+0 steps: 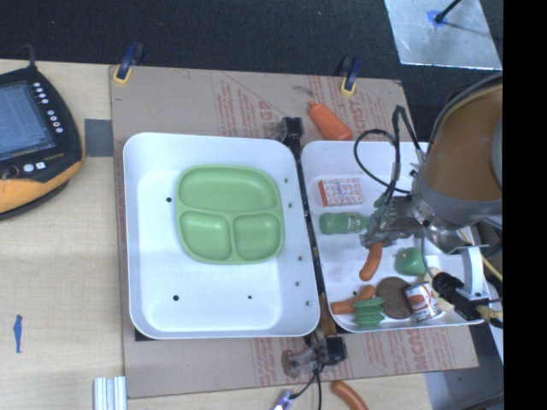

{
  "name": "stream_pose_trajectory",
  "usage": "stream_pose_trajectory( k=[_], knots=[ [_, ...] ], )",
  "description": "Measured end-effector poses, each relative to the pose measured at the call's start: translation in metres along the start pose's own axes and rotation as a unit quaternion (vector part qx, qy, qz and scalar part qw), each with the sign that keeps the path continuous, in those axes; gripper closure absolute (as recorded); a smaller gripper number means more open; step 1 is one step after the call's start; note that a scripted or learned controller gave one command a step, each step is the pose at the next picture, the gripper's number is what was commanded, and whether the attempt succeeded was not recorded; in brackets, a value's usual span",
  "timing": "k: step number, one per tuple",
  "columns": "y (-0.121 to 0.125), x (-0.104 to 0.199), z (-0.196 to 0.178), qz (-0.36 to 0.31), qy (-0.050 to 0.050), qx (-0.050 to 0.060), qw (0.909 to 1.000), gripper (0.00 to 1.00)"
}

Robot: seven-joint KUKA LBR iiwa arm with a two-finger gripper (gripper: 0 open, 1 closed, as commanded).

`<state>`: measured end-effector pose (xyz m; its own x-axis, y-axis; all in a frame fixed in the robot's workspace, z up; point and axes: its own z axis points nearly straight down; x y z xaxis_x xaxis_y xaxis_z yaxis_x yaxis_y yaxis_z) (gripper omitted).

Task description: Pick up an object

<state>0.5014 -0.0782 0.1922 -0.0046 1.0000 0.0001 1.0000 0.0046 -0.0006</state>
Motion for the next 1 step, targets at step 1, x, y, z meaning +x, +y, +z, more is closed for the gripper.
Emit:
stream_pose_trajectory(
  k=[1],
  knots=[
    [0.0429,0.0542,-0.0342,0.0,0.0,0.001,1.0,1.0]
  ],
)
